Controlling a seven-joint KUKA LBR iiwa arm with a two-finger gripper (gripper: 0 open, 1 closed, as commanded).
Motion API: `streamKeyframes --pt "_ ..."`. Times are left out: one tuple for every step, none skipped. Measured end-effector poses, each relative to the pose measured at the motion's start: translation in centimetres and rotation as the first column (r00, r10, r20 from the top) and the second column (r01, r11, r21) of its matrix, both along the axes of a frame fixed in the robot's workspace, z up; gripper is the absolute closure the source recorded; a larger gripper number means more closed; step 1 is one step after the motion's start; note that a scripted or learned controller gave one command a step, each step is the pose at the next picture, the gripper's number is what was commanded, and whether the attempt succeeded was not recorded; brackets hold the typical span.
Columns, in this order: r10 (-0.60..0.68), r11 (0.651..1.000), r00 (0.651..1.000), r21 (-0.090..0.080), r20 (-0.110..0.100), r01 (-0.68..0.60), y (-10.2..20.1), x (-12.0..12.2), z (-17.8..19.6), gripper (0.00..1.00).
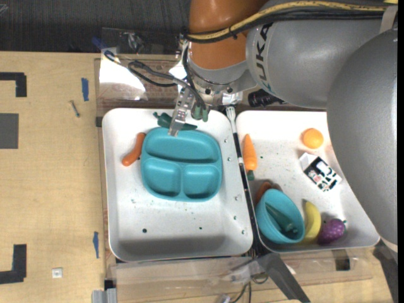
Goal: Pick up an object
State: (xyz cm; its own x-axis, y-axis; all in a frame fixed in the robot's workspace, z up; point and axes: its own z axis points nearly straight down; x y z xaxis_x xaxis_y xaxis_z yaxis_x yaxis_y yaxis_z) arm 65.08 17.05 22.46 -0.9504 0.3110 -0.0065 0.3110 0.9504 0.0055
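Observation:
My gripper (pixel 188 115) hangs low over the far edge of the left bin (pixel 120 219), just above the back rim of a teal divided plate (pixel 182 166). A small dark green object (pixel 163 118) lies beside it at the plate's far left corner, partly hidden. An orange carrot (pixel 132 150) rests left of the plate. The right bin (pixel 278 128) holds a second carrot (pixel 249 151), an orange fruit (pixel 312 137), a black-and-white box (pixel 320 172), a teal bowl (pixel 281 217), a banana (pixel 311 219) and a purple fruit (pixel 331 230).
The grey arm (pixel 315 49) with its orange band (pixel 218 11) covers the back right of the bench and part of the right bin. Black cables (pixel 145 71) trail behind the left bin. A brown item (pixel 265 187) sits by the bowl.

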Motion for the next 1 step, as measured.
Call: streamKeyframes --pt "-0.063 0.998 0.998 -0.003 -0.011 0.062 3.76 0.75 -5.76 1.00"
